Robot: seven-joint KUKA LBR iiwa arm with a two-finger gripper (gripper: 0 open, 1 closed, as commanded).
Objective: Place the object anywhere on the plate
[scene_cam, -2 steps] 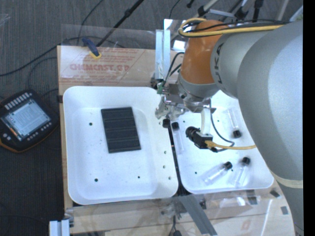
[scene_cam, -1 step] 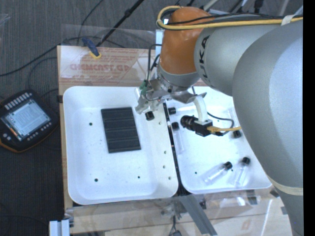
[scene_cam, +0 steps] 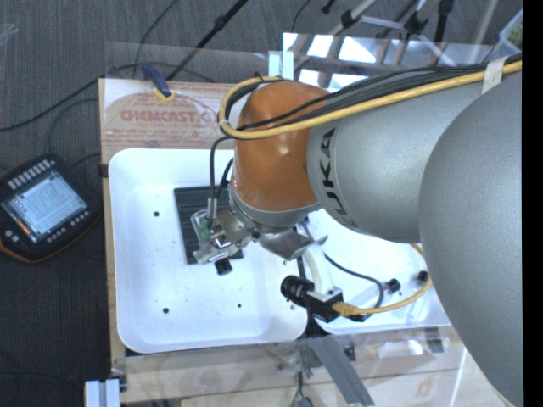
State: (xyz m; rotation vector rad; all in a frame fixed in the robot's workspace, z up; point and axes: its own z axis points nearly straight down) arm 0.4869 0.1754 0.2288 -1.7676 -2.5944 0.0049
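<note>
A flat black square plate (scene_cam: 192, 209) lies in the left white bin (scene_cam: 144, 261), right of the bin's middle. My gripper (scene_cam: 214, 249) hangs low over the plate's near right corner, under the orange wrist band (scene_cam: 276, 147). A small pale greenish piece (scene_cam: 202, 225) shows at the gripper's tip, above the plate. I cannot tell whether it is held or resting on the plate. The wrist hides the plate's right part.
The grey arm covers most of the right bin (scene_cam: 373, 248). A black cable with a connector (scene_cam: 310, 295) dangles over the wall between the bins. A cardboard sheet (scene_cam: 161, 113) lies behind the left bin. A pendant (scene_cam: 42, 206) rests on the floor at left.
</note>
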